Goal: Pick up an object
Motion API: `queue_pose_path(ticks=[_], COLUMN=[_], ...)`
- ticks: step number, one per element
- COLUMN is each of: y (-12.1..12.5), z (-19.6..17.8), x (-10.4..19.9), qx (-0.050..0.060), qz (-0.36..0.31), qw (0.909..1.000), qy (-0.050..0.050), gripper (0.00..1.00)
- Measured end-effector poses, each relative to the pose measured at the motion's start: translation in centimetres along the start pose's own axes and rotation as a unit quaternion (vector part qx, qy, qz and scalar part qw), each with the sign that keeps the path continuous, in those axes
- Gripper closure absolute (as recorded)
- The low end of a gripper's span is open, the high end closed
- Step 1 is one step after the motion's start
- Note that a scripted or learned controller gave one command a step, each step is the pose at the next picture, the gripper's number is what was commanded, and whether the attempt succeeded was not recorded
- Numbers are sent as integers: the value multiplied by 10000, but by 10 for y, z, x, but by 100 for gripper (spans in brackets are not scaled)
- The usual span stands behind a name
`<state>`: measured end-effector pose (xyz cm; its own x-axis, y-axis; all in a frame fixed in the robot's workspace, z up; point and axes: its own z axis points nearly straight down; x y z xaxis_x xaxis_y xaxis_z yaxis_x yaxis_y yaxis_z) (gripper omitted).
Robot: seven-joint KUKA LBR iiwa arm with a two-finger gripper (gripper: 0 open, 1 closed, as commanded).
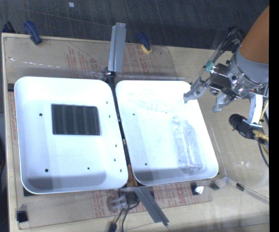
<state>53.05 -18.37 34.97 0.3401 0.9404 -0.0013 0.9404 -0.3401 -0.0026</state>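
Observation:
A clear plastic bottle (pixel 188 146) lies lengthwise near the right wall of the right bin (pixel 149 175); it is hard to make out against the white floor. A dark grey ribbed rectangular pad (pixel 76 119) lies flat in the left bin (pixel 31 178). My gripper (pixel 204 100) hangs above the right bin's far right corner, up and to the right of the bottle. Its two grey fingers (pixel 191 95) are spread apart and open, with nothing between them.
A metal divider bar (pixel 117 47) stands at the back between the bins, with blue clamps (pixel 33 33) along the bench's far edge. Black cables (pixel 243 124) hang beside the wrist, right of the right bin. A bracket (pixel 146 204) sits at the front edge.

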Motion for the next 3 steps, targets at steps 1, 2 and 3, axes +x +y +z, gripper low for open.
queue_pose_path(ticks=[1, 2, 3], y=[-2, -2, -27], z=[-15, -25, -50], x=[-19, -18, 36], qx=[-18, -16, -28], qz=[-259, -296, 1631], qw=[9997, 9996, 9866], qy=[-3, -6, 5], gripper=[0, 100, 100])
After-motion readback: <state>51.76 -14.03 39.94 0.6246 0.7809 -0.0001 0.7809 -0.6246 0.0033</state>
